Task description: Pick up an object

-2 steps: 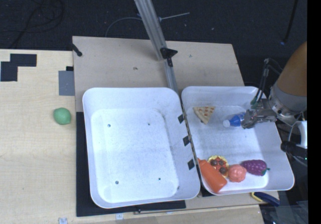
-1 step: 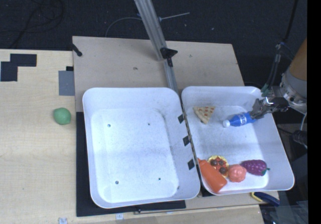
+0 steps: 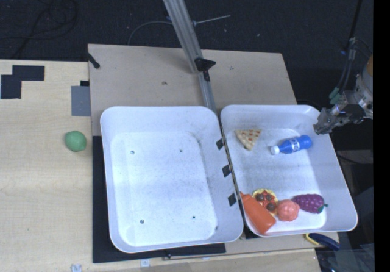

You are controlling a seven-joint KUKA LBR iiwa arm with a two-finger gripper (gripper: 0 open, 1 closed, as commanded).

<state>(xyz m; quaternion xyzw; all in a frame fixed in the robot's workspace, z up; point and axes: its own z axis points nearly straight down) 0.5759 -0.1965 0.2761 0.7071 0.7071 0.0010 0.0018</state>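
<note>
Camera view, fixed overhead, slanted: bench (image 3: pixel 183 75) bearing two shallow white bins side by side.

Left bin (image 3: pixel 116 204): white, rounded corners, a few small dark specks on its floor.

Right bin (image 3: pixel 341 204): white, joined to the left bin along the shared edge by three small black clips (image 3: pixel 226 170). Contents, listed from the far end to the near end:
- Pizza slice (image 3: pixel 248 138), toy, tan with a lattice top, lying near the bin's far-left corner.
- Blue bottle (image 3: pixel 292 145), on its side, white cap pointing left, just right of the pizza slice and apart from it.
- Orange carrot-like piece (image 3: pixel 258 216), lying slantwise against the near-left wall.
- Small round item with mixed colours (image 3: pixel 264 196), touching the orange piece's upper side.
- Pink-red round fruit (image 3: pixel 288 210), just beside the mixed-colour item.
- Purple grapes (image 3: pixel 309 203), touching or nearly touching the round fruit on its right.

Gripper (image 3: pixel 323 123): dark, at the far-right rim of the right bin, above and to the right of the blue bottle and apart from it. Nothing is seen between its fingers; whether they are spread or together cannot be told at this size.

Other fittings: aluminium rail (image 3: pixel 183 27) running slantwise from the top of the view down to the gap between the bins. Green ball (image 3: pixel 75 141) on the pale wooden surface (image 3: pixel 36 204), well left of the left bin.
</note>
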